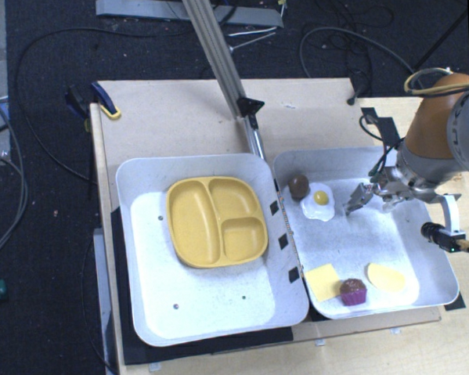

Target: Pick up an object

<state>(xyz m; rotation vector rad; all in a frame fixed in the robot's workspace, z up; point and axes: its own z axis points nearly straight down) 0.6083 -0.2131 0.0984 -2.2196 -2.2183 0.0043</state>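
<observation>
Currently the gripper (359, 200) sits low over the right bin (425, 235), just right of the fried egg (319, 204). Fingers (353, 204) look slightly spread with nothing between them, but they're small in frame, so I can't tell their state for sure.

Candidates, all in the right bin:
- fried egg, upper left part of the bin, nearest the gripper. Flat toy food, probably light and stiff plastic or rubber. Low profile, so hard to pinch; best bet is across the raised yolk or over a thin edge.
- brown round piece (298, 186), touching or just beside the egg's upper left, close to the bin wall. Rounded, likely to roll or squirt out; take it across the middle.
- yellow cheese slice (322, 282), lower left, flat square; edge grasp only.
- purple piece (352, 291), just beside the cheese slice. Chunky, tallest of the lot, probably the easiest grip.
- pale yellow oval (386, 277), lower right, flat and smooth, likely slippery.

Left bin (144, 258) holds a yellow divided plate (217, 221), three compartments, well apart from the gripper. Both bins sit on the desk (176, 123).

No brands, labels or readable writing anywhere.

My guess: egg is the target, given proximity.
</observation>
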